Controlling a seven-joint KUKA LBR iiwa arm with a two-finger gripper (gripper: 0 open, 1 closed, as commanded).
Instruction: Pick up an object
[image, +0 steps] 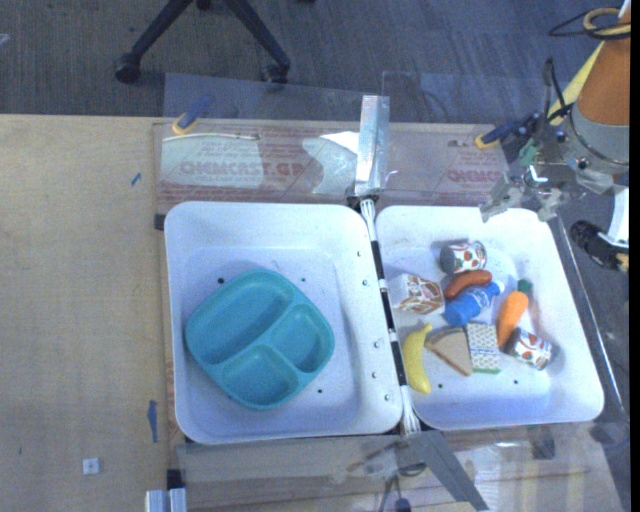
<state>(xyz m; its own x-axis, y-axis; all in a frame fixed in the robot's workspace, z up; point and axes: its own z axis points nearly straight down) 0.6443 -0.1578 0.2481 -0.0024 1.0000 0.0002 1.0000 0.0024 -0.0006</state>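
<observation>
Two shallow white bins are being shown side by side on the bench in the camera view. Behind them a flattened cardboard strip (235, 165) is lying under clear film; its red printing is appearing reversed and blurred, so no word is being read with certainty.

The left bin (190, 235) is holding a teal divided plate (259, 337) with three compartments, set at a slant near the bin's middle.

The right bin (570, 395) is holding a cluster of toy foods. A small can (462, 256) with a patterned label is lying on its side at the back, its print too small to be read. Just in front of it an orange sausage (467, 282) is touching a blue object (470, 303) whose kind is not being made out. A small printed packet (421, 293) is lying near the bin's left wall. A yellow banana (416, 359) is lying beside a tan bread slice (452, 350), next to a chequered green packet (484, 347). An orange carrot (512, 311) is leaning towards a second small can (531, 348) at the right.

The gripper (520, 200) is being held above the back right corner of the right bin, well apart from the toys; the arm is being cut off by the frame's right edge. The fingers are looking spread, with nothing between them.
</observation>
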